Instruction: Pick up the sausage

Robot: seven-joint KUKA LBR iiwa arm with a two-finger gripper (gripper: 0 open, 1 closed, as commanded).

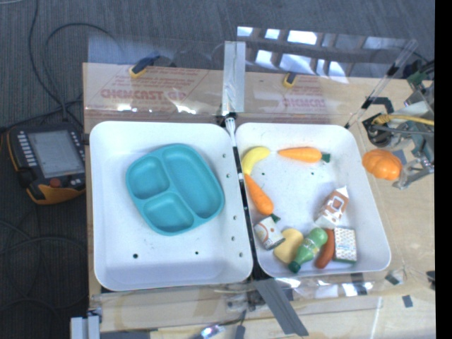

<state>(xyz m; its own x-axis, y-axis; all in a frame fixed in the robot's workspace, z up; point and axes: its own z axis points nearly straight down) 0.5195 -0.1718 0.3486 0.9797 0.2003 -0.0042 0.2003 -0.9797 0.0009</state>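
Right bin (367,189) is crowded. Sausage (325,251) sits at the front, wedged between a green bottle (308,247) on its left and a small green-patterned carton (345,245) on its right, touching both. Yellow piece (287,246) and a red-white carton (268,232) sit just left of the bottle; a tilted milk carton (332,207) is just behind. Further back: two carrots (258,193) (302,155) and a banana (253,159). Left bin (113,260) has a teal divided plate (174,187). An orange pumpkin (382,165) is on the bench (409,246), outside the bins. Jaws (417,171) at the far right edge, beside the pumpkin, well apart from the sausage; can't tell whether spread or closed.
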